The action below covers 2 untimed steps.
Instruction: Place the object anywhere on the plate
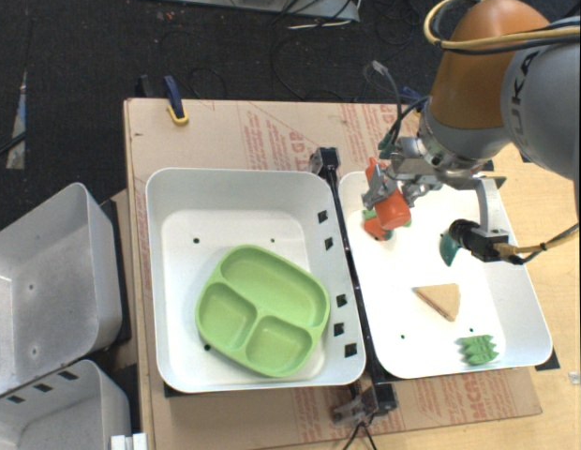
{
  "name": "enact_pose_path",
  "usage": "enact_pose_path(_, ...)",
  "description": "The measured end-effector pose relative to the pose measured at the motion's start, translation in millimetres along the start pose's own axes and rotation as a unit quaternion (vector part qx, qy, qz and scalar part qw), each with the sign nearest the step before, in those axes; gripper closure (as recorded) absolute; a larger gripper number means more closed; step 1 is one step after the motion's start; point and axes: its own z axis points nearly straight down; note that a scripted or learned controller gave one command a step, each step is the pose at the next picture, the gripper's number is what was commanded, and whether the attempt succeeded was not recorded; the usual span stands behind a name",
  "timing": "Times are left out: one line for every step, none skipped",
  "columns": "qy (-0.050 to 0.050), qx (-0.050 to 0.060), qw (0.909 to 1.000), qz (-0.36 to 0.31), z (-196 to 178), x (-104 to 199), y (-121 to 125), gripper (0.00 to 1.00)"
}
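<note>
Orange-red object (394, 212) clamped between the fingers of the gripper (392, 202), raised over the near-left corner of the right bin (515, 298). Picked up, then; not yet carried across. Still to clear: the divider rim between bins. Green plate (262, 309) lying bare in the left bin (169, 251), plenty of landing room.

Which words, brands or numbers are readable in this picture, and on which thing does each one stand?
"KU": grey arm, upper right, the rest cut off.
Red print on the brown board under the bins: too faint and blurred to read.
Nothing readable on the green plate.
</note>
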Motion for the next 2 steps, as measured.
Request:
enact_pose_path(0.000,0.000,1.0000,0.000,-2.1,56.9,2.0,1.00)
enact_pose_path(0.000,0.000,1.0000,0.000,-0.5,108.9,2.8,1.00)
